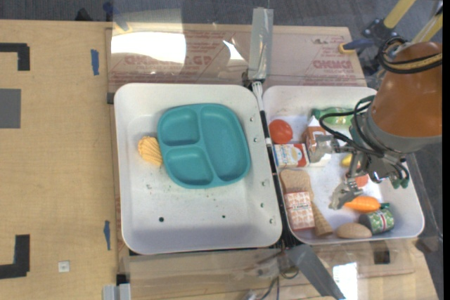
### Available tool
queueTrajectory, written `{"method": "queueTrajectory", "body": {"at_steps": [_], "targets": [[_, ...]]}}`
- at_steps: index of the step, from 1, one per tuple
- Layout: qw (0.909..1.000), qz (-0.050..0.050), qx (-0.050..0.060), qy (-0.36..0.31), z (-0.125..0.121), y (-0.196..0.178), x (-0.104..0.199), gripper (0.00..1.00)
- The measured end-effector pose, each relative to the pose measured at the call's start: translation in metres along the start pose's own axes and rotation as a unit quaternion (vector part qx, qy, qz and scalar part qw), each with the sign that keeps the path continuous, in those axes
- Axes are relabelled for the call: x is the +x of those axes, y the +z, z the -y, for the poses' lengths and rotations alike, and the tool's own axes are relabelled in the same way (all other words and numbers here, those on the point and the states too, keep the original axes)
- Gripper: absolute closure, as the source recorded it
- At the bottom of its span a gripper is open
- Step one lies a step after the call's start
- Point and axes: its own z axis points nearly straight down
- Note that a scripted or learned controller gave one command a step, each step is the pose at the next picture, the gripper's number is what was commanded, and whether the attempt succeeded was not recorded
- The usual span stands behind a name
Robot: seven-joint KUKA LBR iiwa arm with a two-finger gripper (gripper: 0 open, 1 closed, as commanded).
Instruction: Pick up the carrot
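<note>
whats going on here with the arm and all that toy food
A grey and orange robot arm reaches into the right bin, its gripper low over a heap of toy food. The carrot lies just beside the fingertips, on the bin floor, not visibly between them, so it is not picked up yet. The left bin has a teal divided plate and a small yellow shell-shaped piece beside it.

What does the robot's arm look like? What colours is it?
The arm has a big, round orange part with a grey ring under it. Black cables loop around it. At its end is a small silvery-grey metal gripper with two thin fingers, plus little bits of red and green near the wrist.
</note>
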Motion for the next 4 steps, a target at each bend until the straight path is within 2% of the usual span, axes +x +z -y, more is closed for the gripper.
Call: {"method": "queueTrajectory", "body": {"at_steps": [1, 2, 3, 4], "targets": [[0.9979, 0.011, 0.006, -0.064, 0.014, 0.076, 0.005, 0.0], [0.986, 0.003, 0.002, -0.167, 0.056, 0.077, 0.02, 0.0], [0.9869, 0.003, 0.002, -0.161, 0.024, 0.096, 0.009, 0.0], [0.9516, 0.005, 0.004, -0.307, 0.075, 0.096, 0.016, 0.0]]}}
